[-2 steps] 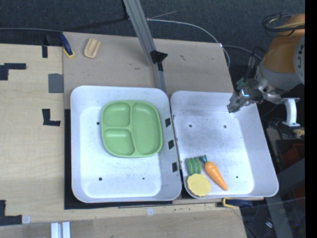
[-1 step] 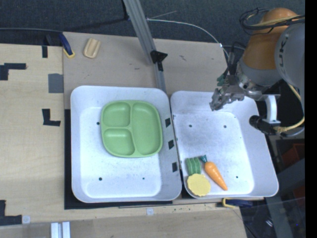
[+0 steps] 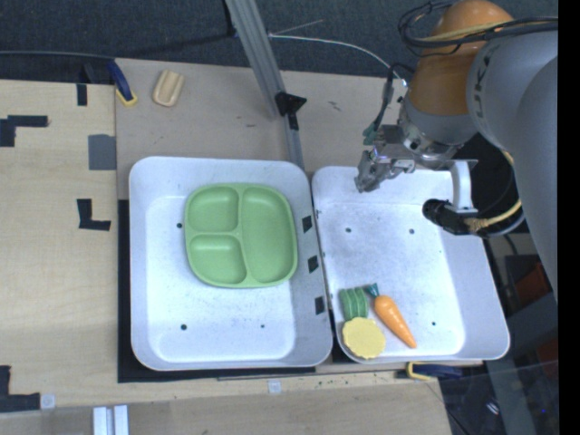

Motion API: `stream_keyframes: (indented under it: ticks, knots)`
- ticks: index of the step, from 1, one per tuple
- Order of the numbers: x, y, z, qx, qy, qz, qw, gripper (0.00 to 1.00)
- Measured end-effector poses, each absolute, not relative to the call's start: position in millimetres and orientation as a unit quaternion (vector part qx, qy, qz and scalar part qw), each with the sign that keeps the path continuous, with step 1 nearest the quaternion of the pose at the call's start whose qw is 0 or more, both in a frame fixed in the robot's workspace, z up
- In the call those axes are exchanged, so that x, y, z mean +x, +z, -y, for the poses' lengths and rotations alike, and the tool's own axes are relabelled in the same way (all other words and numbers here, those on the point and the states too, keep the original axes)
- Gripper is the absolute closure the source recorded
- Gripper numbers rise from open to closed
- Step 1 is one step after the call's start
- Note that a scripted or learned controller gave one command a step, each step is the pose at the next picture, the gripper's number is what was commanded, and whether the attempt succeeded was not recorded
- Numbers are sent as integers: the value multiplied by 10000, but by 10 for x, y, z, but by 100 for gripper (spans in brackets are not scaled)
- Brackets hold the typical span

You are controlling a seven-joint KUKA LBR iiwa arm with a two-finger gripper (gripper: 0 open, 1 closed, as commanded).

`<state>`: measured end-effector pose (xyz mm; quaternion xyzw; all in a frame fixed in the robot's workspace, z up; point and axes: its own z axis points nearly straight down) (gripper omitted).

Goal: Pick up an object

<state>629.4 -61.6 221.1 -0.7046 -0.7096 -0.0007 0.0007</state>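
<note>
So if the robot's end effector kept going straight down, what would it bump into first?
Probably just the bare white floor of the right bin, near its far edge. The end effector points down there, and the carrot lies well away at the near edge. Depth is hard to judge.

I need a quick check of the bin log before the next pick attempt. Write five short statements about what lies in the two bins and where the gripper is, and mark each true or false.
1. The green divided plate lies in the left bin. True.
2. The toy carrot lies on the plate. False: it lies in the right bin, near the front edge.
3. The gripper is near the right bin's far left corner. True.
4. The gripper holds the carrot. False: the carrot lies on the bin floor, well apart from the gripper.
5. The yellow round piece sits beside the carrot, at the bin's front left corner. True.
</note>
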Motion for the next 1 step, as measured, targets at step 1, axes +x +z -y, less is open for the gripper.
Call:
stream_keyframes:
  ticks: [1]
  knots:
    - [6344, 2113, 63, -7048, 3, 7094, 16, 100]
